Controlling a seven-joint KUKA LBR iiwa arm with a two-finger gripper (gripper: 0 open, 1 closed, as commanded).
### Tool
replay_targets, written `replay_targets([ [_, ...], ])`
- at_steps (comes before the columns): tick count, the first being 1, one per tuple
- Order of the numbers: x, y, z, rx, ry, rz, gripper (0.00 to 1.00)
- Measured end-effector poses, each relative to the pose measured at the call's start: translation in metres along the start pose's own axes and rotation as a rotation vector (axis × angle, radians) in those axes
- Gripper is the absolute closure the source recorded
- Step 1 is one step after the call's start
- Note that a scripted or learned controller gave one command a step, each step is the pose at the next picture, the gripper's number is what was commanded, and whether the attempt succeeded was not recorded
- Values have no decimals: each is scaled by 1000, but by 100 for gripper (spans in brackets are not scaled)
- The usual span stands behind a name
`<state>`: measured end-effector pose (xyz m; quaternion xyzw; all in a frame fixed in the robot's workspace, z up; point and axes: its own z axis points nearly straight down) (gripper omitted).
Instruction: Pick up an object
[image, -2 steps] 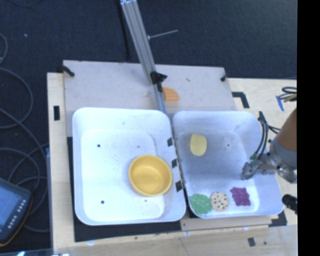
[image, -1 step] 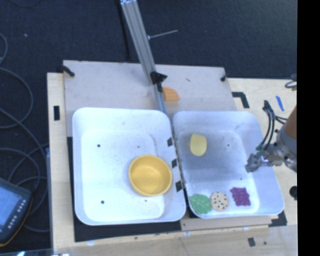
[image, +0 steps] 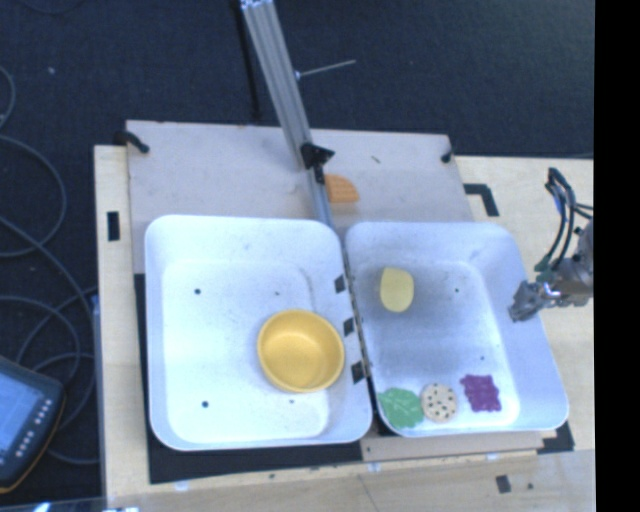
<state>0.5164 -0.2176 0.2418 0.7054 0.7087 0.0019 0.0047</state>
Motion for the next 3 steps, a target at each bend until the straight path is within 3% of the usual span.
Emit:
replay_targets([
  [1,-1,2,-54,1,0,0,100],
  [3,92,19,-23,8,3,-2,100],
])
